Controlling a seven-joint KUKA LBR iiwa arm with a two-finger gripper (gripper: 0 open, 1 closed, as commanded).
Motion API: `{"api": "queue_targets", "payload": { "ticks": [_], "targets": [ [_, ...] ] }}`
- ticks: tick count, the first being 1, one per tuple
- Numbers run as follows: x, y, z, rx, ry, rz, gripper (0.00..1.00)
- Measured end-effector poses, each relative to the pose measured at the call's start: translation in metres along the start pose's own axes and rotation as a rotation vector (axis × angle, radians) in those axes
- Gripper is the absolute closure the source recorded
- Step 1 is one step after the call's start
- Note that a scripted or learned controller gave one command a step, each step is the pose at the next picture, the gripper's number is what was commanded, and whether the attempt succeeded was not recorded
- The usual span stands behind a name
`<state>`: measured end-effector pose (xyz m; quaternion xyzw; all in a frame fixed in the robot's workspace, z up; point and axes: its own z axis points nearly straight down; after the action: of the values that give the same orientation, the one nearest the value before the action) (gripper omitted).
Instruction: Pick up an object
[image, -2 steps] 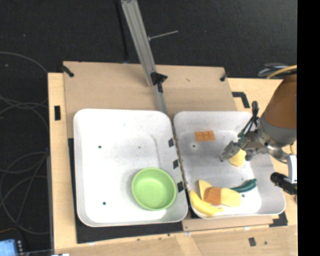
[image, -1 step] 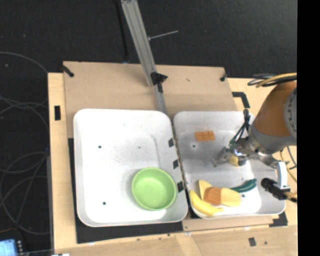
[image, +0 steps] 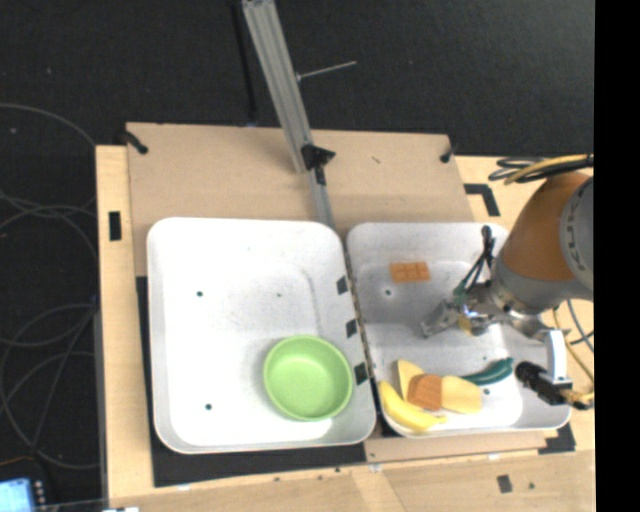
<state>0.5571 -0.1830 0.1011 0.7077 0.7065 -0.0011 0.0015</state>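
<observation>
1. Two white bins sit side by side on the surface; the gripper (image: 440, 322) hangs low over the middle of the right bin (image: 425, 240), over bare floor, with nothing visible between its fingers.
2. Whether those fingers are spread or closed I cannot tell, as they are small and blurred against the white.
3. Candidates to pick lie close: a pile at the right bin's near edge with a banana (image: 405, 412), a brown block (image: 425, 392) and a pale yellow piece (image: 462, 394) touching one another, and a green-handled tool (image: 492, 373) just beside them.
4. A small orange cracker-like tile (image: 409, 271) lies flat and alone toward the far side of the same bin; it looks too thin to pinch easily.
5. A green bowl (image: 308, 377) rests in the left bin (image: 200, 260), well apart from the arm, so I judge it a poor first choice.
6. Best, I think, is to shift toward the near edge, centre over the brown block or the banana, and descend straight.
7. Risk: the crowded pile may let one item slide aside as the fingers close.
</observation>
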Motion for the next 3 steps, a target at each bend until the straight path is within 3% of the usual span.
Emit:
{"api": "queue_targets", "payload": {
  "ticks": [1, 3],
  "targets": [
    [0.000, 0.001, -0.012, -0.006, 0.001, 0.003, 1.00],
    [-0.014, 0.005, -0.105, -0.007, 0.002, -0.003, 1.00]
  ]
}}
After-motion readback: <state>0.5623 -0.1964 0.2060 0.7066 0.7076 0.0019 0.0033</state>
